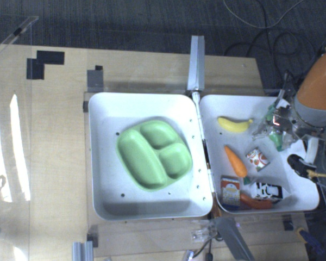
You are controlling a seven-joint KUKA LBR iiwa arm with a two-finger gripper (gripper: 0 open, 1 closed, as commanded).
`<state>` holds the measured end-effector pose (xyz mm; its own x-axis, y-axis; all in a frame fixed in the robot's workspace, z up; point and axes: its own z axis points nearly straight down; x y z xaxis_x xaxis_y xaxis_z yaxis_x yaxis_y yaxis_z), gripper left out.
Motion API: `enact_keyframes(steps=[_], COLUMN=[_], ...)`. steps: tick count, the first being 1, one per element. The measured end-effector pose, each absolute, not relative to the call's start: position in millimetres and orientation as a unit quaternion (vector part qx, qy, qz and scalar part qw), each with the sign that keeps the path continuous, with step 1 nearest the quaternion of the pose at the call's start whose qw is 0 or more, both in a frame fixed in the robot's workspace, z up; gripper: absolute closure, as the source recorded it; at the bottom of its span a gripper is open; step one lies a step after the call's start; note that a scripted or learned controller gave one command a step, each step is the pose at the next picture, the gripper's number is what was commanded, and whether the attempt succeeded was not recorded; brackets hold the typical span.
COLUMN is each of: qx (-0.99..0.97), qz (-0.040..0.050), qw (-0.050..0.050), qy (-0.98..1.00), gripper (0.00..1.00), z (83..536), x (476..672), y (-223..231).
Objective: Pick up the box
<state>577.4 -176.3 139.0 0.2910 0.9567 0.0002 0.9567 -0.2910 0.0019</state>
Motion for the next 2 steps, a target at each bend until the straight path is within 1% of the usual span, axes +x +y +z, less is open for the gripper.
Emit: enact_keyframes(steps=[1, 2], qx=[0.803, 0.758], qz=[0.0006, 0.0009], qw=[0.001, 0.001], qy=[0.595, 0.652], gripper=[0.0, 0.0], z=[139.0, 153.8], x=[577.4, 573.6], y=[-176.3, -169.8])
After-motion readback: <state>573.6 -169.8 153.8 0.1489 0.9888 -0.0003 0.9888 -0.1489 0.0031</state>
